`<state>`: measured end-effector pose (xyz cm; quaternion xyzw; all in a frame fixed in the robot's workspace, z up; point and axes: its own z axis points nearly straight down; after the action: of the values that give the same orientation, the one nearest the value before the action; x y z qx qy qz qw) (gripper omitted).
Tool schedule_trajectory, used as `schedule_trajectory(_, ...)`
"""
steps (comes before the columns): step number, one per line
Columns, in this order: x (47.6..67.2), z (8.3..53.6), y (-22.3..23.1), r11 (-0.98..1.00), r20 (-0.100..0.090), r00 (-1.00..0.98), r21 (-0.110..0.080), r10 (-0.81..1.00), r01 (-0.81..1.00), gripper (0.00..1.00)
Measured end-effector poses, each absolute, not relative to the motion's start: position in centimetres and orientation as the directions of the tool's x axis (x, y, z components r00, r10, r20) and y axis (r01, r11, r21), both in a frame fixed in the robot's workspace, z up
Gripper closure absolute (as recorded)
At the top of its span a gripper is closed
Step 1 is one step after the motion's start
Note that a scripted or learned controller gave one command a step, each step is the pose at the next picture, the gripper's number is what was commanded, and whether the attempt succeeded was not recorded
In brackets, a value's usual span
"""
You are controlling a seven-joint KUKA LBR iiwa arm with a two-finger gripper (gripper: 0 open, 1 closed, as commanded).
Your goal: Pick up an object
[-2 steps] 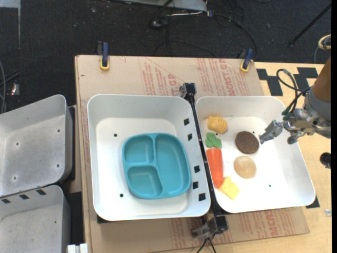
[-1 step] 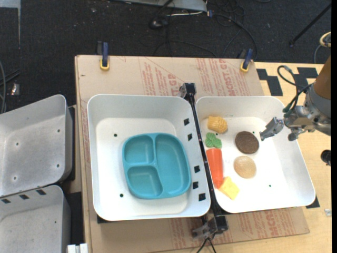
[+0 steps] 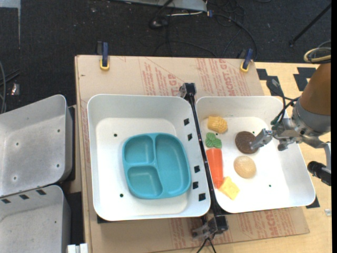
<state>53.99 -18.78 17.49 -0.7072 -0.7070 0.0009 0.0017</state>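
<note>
The right bin holds several toy foods: a yellow corn piece, a green leafy piece, an orange carrot, a yellow wedge, a tan round bun and a brown round patty. My gripper reaches in from the right and sits low at the patty's right edge, touching or just over it. Nothing is seen lifted.
The left bin holds a blue three-compartment plate. A black divider bar runs between the bins. The arm's orange band is at the right edge. White panels lie off the bench to the left.
</note>
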Motion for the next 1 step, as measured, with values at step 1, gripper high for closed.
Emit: schedule_trajectory(1,53.70,13.18,-18.94,-0.001,0.001,0.001,-0.002,1.000,1.000,0.00)
